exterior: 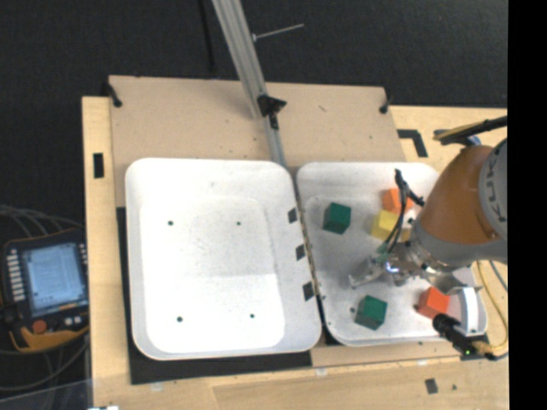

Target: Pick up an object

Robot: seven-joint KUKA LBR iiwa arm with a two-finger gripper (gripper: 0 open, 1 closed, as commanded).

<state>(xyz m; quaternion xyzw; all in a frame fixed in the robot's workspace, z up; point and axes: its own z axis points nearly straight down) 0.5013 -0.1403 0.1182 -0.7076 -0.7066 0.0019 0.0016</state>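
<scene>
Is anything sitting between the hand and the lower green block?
Nothing visible does. The hand hangs just above the lower green block in the right bin, with bare bin floor between them. The other blocks lie elsewhere.

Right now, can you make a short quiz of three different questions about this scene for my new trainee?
1. True or false: both green cubes lie in the right bin.
2. Which block lies nearest the claw? A) lower green cube B) upper green cube C) yellow block
3. Fill in: the block by the right bin's lower right corner is ____.

Key:
1. True
2. A
3. Orange; the orange block lies there.
</scene>
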